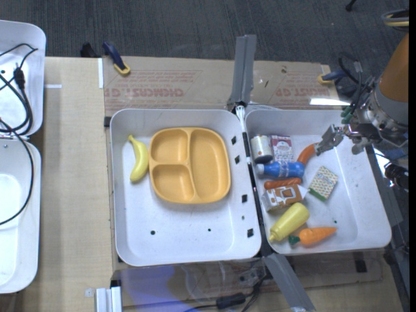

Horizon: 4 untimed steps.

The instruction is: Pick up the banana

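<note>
The banana [138, 159] lies lengthwise along the left side of the left bin [182, 239], just left of a yellow divided plate [190, 164]. My gripper [327, 141] hangs over the upper right part of the right bin [364, 226], far to the right of the banana. It is close to a small orange item [305, 153]. I see nothing held in it.
The right bin holds a silver can [261, 149], a pink-and-white box [281, 148], a blue bottle [284, 169], a brown snack box [283, 197], a checkered packet [323, 183], a yellow bottle [289, 220] and a carrot [316, 235]. A raised divider [245, 174] separates the bins.
</note>
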Motion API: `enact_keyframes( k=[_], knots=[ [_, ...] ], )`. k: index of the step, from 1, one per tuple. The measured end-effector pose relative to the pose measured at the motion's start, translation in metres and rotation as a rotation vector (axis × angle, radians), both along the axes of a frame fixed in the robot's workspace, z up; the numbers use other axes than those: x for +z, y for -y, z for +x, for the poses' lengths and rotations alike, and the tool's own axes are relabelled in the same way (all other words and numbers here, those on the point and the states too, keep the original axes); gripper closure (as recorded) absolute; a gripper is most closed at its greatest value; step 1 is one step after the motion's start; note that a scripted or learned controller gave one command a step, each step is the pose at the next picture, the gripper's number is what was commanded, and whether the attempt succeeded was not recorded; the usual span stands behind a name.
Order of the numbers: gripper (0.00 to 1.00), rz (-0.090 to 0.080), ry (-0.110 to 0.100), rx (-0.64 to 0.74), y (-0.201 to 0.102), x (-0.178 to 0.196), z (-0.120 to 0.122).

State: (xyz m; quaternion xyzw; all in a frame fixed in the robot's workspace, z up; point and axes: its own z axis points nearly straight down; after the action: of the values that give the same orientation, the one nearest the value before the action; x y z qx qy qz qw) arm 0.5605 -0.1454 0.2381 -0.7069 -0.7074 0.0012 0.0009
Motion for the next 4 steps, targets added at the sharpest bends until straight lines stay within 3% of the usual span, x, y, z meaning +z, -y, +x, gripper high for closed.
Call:
enact_keyframes(
  k=[1,2,3,4],
  knots=[
    [0.00,0.001,-0.001,-0.013,-0.020,-0.121,-0.069],
    [0.00,0.001,0.000,0.088,-0.052,-0.147,-0.084],
    [1.00,0.001,0.002,0.084,-0.051,-0.138,-0.083],
    [1.00,-0.001,0.001,-0.210,-0.123,-0.047,-0.083]
  ],
)
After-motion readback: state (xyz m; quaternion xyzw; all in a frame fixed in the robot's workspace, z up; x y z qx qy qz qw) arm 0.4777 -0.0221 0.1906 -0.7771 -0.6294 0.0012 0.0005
